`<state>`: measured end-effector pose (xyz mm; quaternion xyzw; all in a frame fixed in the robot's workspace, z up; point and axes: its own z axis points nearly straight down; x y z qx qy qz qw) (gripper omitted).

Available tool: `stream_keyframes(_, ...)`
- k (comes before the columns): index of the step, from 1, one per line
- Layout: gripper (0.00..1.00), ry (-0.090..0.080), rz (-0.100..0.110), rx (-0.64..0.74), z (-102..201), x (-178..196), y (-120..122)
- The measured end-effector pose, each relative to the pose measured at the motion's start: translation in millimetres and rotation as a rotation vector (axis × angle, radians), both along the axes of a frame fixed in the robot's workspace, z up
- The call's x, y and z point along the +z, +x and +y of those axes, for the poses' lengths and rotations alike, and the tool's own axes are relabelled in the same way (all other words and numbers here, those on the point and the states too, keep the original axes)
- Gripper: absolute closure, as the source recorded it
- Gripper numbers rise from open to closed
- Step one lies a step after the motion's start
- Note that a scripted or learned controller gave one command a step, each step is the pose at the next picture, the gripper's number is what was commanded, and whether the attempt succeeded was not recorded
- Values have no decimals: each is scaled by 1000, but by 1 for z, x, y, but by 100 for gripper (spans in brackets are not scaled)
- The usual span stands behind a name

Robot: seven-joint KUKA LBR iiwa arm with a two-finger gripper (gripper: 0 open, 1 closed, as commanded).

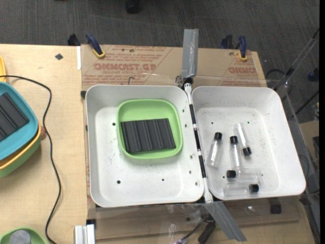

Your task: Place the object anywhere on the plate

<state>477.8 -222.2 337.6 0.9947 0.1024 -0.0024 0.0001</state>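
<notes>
Plainly, left bin holds a green plate bearing a ribbed slab, right bin clear vials; gripper state untellable.

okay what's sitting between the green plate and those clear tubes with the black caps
In the camera view, bare floor of the left bin, then the two bins' meeting walls with a black seam, then bare floor of the right bin lie between the green plate and the tubes.

Dark grey carpet is seen beyond the wooden worktop; chair casters are seen on it.
</notes>
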Motion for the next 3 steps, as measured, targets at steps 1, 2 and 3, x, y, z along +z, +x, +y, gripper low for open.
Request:
stream_keyframes(1, 0, 2, 1, -7, 0, -57, -1)
stream_keyframes(2, 0, 2, 2, -7, 19, -93, -1)
stream_keyframes(3, 0, 1, 1, -7, 0, -96, -1)
